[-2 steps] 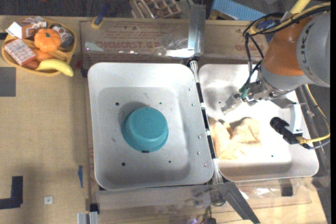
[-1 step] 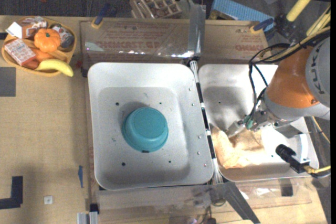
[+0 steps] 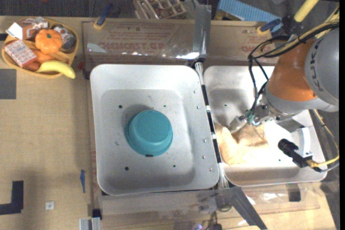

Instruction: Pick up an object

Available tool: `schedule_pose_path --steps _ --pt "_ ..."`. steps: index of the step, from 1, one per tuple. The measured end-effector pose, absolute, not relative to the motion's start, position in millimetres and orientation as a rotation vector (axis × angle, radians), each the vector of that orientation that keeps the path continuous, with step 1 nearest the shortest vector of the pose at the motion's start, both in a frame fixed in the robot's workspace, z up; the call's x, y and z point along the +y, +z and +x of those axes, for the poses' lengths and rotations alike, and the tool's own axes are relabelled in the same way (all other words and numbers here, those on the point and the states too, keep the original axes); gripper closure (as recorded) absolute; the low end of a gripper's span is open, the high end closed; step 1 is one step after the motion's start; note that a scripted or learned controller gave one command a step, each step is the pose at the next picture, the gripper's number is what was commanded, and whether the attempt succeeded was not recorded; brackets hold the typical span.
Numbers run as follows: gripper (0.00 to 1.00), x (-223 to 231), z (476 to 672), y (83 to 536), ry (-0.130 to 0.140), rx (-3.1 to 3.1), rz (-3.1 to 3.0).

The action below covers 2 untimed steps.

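Arm: grey with orange band, reaching in from the right, wrist bent down over the right bin (image 3: 226, 75).
End effector (image 3: 249, 117): low inside the right bin, tip close above a pale tan object (image 3: 240, 143) lying on the bin floor near the front left corner. Opening cannot be told; the wrist and cabling hide the tip. No object seen held.
Candidate object: the tan item, flat and light coloured, washed out by glare; its kind is unclear. It lies just below and beside the end effector, so I judge this is the target of the present try.
Other candidate: teal bowl (image 3: 150, 132), upside down near the middle of the left bin (image 3: 108, 83), well apart from the arm.
Step in hand (judgement): descent or alignment for a grasp; lift not yet done.
Why the low pose: a flat item needs a near-floor approach.
Risk: a thin, flat item close to the bin wall may slip away or be missed.
Off task: fruit basket (image 3: 38, 48) on the table (image 3: 43, 159) at far left.
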State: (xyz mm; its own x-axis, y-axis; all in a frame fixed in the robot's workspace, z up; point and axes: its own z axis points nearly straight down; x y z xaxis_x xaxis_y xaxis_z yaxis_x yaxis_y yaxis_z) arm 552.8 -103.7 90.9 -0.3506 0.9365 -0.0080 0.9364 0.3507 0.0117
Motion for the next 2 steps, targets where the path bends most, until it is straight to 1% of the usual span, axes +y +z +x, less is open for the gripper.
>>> schedule_pose_path --steps 1,2 --pt "0.0 -114 536.5 91 0.01 2.741 1.509" --pt "1.0 -115 537.1 102 0.014 2.736 1.513"
